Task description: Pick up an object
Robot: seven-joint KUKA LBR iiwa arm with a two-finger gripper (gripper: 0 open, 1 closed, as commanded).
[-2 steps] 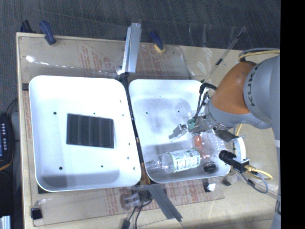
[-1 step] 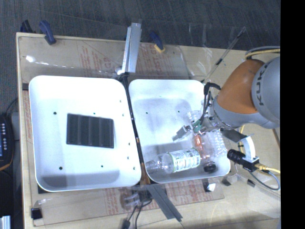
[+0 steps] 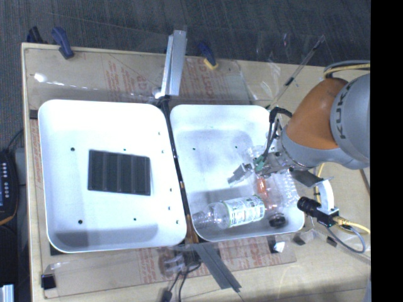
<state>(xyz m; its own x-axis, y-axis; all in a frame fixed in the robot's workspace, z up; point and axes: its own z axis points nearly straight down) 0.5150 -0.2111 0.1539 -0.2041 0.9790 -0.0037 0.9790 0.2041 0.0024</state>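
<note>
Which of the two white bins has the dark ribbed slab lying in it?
The left bin. A dark ribbed slab lies flat on its floor; the right bin holds a clear plastic bottle instead.

dark grey carpet floor (image 3: 113, 8) w/ pale wood bench (image 3: 38, 61)
</note>
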